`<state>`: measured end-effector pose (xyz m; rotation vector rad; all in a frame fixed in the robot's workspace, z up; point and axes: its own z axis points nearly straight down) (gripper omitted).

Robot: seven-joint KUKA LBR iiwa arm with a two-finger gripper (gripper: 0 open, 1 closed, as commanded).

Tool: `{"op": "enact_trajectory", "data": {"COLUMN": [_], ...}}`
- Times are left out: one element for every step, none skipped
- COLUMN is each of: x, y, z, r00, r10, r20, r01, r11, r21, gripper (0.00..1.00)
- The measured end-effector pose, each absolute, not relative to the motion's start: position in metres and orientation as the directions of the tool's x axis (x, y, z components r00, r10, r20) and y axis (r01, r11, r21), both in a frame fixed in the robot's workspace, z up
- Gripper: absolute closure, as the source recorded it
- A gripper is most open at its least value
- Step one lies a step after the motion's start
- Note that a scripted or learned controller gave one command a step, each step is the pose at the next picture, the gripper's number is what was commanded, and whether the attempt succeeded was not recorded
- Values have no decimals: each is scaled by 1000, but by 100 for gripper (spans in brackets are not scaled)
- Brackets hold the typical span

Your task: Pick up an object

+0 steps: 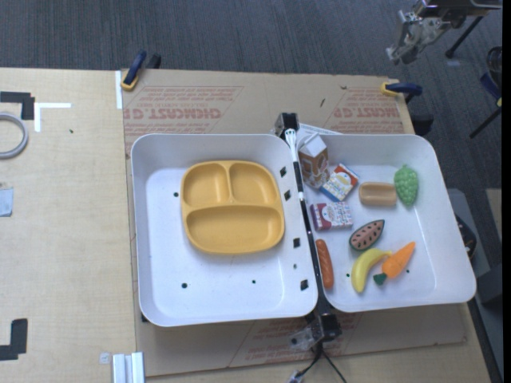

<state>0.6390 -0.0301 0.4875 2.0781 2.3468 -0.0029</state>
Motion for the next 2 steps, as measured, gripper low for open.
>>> {"op": "enact_trajectory", "data": {"x": [632, 628], "y": [-61, -51], "z": [261, 522], "r00": [71, -82], "r10": [998, 997], "r20": [-1, -1], "r01": [998, 997], "r11": [-71, 82], "r21": [-1, 0], "gripper": [100, 100]}}
